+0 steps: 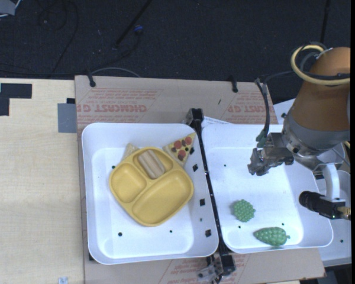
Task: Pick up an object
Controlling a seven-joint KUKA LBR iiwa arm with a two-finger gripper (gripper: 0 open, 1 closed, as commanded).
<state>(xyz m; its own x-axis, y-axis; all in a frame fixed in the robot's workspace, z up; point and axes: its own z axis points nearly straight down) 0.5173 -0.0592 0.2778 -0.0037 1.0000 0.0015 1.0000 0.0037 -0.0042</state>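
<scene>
Green round fruit [243, 210] sits in the right bin [319, 241], just below and slightly left of the jaws [259, 165], apart from them. Can't tell if the jaws are spread or closed, honestly. A longer green bunch [271, 236] lies crosswise further down, near the front wall.

Both white bins [100, 158] look like smooth, slightly glossy plastic. The yellow divided plate [160, 197] is matt plastic. Two green bunches of grapes [243, 210] look bumpy. The light surface [29, 188] shows pale wood grain.
</scene>
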